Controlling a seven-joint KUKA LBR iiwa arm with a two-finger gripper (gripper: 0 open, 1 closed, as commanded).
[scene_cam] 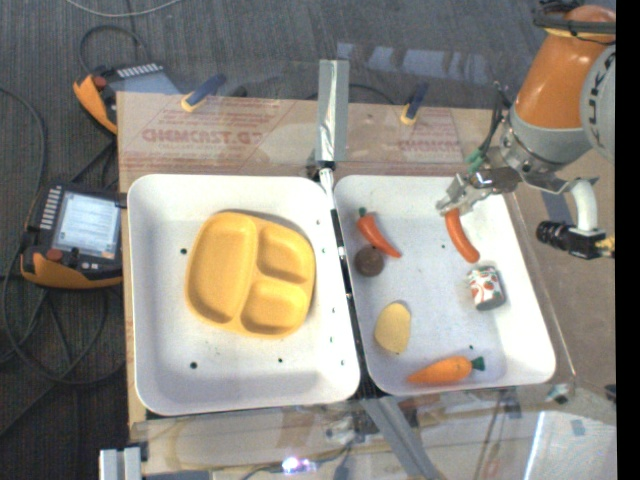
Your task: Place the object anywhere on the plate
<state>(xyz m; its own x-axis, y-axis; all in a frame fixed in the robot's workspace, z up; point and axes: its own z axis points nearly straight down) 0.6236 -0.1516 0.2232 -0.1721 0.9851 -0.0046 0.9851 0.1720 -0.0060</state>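
I am reaching in from the right over the two white bins. The left bin is carrying the yellow plate, a compartmented tray lying flat near its middle, which is leaving every section open as a landing spot. The right bin is holding the loose pieces, spread well apart so each can be reached alone: a carrot lying along the near edge, a pale potato-like piece left of centre, a small red-and-white can toward the right, a chili pepper touching a dark round piece by the left wall, and a sausage at the far right.

My gripper is hovering at the far right of that bin, directly over the far end of the sausage, which I am judging to be my object. Its long axis is running far-to-near with a slight lean to the right. My fingers are looking parted, with nothing between them, so I am not holding anything yet.
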